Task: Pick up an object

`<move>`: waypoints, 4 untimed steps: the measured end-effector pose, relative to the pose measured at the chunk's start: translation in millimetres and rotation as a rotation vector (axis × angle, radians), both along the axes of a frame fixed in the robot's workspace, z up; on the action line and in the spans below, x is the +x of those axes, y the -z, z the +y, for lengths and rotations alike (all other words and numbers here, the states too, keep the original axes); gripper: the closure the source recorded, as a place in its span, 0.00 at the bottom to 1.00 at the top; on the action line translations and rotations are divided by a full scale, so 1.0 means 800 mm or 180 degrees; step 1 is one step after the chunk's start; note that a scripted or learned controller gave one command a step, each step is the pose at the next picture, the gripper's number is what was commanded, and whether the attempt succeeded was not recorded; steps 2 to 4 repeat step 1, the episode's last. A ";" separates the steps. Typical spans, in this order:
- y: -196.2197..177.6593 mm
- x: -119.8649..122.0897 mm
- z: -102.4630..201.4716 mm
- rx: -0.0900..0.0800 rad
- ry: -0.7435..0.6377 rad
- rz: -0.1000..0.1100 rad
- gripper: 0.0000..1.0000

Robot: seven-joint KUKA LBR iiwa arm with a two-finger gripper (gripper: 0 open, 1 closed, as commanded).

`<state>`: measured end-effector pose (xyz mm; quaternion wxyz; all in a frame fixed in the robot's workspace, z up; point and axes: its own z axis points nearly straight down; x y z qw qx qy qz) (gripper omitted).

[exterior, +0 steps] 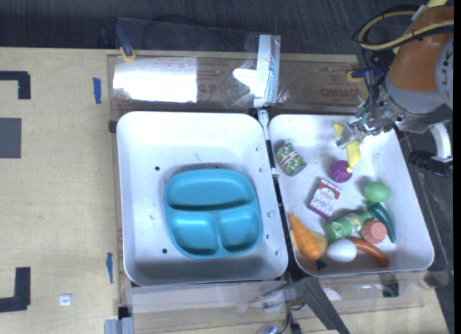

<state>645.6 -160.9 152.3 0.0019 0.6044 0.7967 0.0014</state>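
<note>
Carrot [307, 242] lies at right bin's [416, 203] front edge | my gripper [360, 129] hovers over back corner, grip state I cannot tell | yellow piece [353, 152] just beneath: descend straight, centred

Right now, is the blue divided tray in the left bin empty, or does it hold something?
Empty. The blue tray lies flat in the left bin, and all three of its compartments show only bare blue surface.

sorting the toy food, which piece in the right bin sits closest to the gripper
The yellow piece, right under the gripper near the right bin's far edge. The purple piece comes next; the carrot and the rest lie nearer the front.
</note>
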 end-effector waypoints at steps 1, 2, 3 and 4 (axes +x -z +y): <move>-0.095 -0.018 0.001 -0.0017 -0.1110 -0.0017 1.00; -0.095 -0.018 0.001 -0.0017 -0.1110 -0.0017 1.00; -0.095 -0.018 0.001 -0.0017 -0.1110 -0.0017 1.00; -0.095 -0.018 0.001 -0.0017 -0.1110 -0.0017 1.00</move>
